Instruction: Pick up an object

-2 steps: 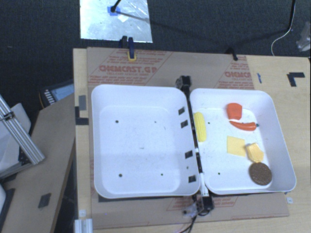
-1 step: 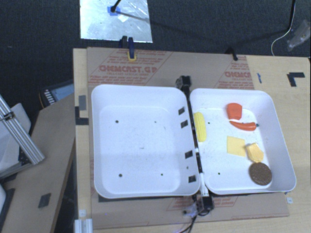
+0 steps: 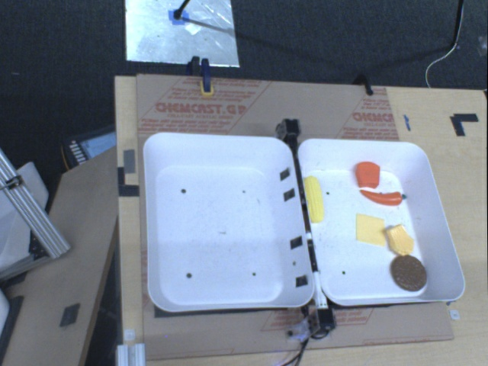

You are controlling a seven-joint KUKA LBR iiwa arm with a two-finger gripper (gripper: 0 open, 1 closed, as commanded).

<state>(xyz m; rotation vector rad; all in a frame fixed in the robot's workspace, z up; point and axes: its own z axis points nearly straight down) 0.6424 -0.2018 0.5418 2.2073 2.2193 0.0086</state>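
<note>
Objects all lie in the right bin (image 3: 441,227): corn (image 3: 313,198), chili (image 3: 382,197), cheese (image 3: 370,229), cookie (image 3: 409,272). I judge picking not started; gripper state I can't tell.

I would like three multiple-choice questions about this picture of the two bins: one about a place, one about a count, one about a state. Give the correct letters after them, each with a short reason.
1. Where does the corn cob lie?
A. In the left bin
B. In the right bin, along its left wall
C. On the cardboard

2. How many objects lie in the right bin?
A. Three
B. Nine
C. Six

3. How do the yellow flat slice and the yellow chunk lie?
A. Touching or overlapping at one corner
B. Far apart, in different bins
C. Stacked under the brown disc

Answers:
1 B: the cob lies beside the wall next to the left bin.
2 C: corn cob, orange piece, red pepper, flat slice, chunk, brown round disc.
3 A: the chunk meets the slice's right lower corner.
</note>
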